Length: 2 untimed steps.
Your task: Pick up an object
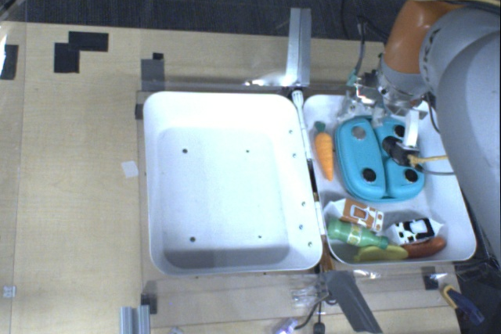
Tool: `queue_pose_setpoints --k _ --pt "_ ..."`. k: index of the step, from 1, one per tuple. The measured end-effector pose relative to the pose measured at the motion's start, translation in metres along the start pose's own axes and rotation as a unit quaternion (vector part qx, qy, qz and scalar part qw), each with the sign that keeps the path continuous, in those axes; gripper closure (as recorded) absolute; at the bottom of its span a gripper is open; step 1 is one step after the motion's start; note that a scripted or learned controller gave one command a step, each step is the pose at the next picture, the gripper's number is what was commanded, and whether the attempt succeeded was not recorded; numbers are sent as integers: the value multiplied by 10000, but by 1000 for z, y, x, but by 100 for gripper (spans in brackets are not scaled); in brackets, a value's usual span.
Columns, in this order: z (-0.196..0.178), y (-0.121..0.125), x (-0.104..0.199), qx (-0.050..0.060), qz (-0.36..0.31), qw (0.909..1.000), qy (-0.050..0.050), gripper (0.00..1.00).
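hand (389, 115) over blue toy (374, 159), right bin (463, 235)

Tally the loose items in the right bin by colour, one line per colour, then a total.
Teal: 1, the big teal toy
Orange: 1, the carrot
Green: 1, the green bottle
Yellow-green: 1, a long piece
Black and white: 1, a small toy
Reddish brown: 1, a sausage-like piece
Total: 6
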<state>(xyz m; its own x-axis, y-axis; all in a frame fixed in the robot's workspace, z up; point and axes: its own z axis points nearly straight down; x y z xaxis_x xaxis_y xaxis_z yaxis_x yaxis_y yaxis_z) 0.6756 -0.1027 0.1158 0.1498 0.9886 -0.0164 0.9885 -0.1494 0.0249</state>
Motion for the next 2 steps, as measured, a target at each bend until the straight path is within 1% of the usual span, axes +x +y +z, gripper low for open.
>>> queue_pose_setpoints --k 1,2 --pt "-83 -22 62 85 -1440 9895 100 100" --pt "-107 -62 107 68 -3106 9504 115 100"
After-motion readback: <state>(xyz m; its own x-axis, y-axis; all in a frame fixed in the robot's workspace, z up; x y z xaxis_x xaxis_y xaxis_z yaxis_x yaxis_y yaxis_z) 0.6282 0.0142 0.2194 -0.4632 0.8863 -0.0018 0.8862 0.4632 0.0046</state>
